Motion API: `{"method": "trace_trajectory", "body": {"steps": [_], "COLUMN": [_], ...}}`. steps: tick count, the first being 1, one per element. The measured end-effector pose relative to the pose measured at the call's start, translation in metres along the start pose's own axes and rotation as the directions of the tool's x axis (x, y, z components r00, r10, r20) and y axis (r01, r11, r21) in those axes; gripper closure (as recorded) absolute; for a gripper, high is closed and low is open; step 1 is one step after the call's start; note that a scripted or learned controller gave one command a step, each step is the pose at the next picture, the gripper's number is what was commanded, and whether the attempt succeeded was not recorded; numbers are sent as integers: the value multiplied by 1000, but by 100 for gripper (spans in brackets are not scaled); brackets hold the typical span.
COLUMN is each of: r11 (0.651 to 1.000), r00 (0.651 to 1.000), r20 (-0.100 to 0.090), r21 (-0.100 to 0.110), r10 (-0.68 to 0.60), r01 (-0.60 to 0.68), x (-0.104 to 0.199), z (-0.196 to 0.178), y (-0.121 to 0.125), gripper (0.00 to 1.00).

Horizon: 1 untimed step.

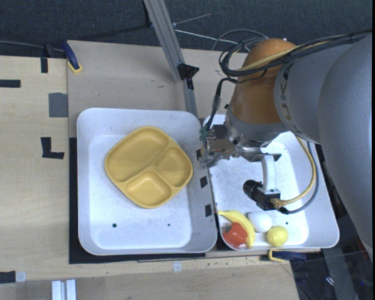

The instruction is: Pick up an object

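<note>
We see two shallow white bins side by side on the bench. The left bin (94, 230) holds a yellow divided plate (149, 166), lying flat near its middle. The right bin (322, 227) holds a small cluster at its near edge: a banana (239, 218), a red object (235, 234) tucked against it, a white egg-shaped object (260, 220) and a small yellow round object (276, 235), all touching or just beside one another. The arm (262, 99) reaches in from the right and hangs over the far part of the right bin, with the gripper (209, 150) near the wall shared by the two bins. We cannot tell how the claw stands, and we see no object in it. We judge the task to be at the approach step: nothing is picked yet. The next move calls for choosing one target, travelling toward the near corner cluster or across to the plate, and descending squarely. The crowded cluster demands precise placement; neighbouring items may be nudged.
</note>
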<state>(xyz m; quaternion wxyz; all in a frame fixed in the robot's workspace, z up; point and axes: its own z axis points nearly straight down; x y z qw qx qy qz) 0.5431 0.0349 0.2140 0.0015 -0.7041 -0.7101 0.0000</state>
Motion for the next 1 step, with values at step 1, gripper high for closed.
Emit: {"method": "trace_trajectory", "body": {"steps": [1], "r11": [1000], "r00": [1000], "r20": [0], "r21": [0], "r10": [1], "r01": [-1], "x": [52], "z": [2], "y": [9], "gripper": [100]}}
